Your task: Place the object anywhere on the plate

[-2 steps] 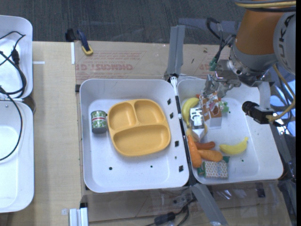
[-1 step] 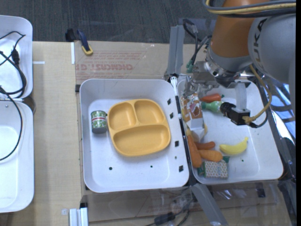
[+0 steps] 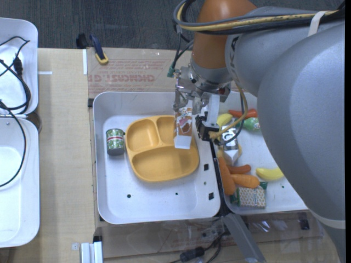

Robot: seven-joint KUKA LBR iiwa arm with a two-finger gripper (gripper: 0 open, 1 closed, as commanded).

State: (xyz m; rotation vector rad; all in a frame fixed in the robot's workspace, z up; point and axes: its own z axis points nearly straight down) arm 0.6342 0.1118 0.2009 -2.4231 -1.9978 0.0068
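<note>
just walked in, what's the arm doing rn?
The gripper is over the left bin, holding a small carton that hangs between its fingers above the right edge of the yellow divided plate. The carton looks not yet released, so the placement seems close but unfinished. A small can stands in the same bin, just left of the plate. The right bin holds the other items: carrots, bananas and a small box.

At frame centre the yellow plate looks like smooth matt plastic, lying in a glossy white plastic bin on pale wood-grain bench.
</note>
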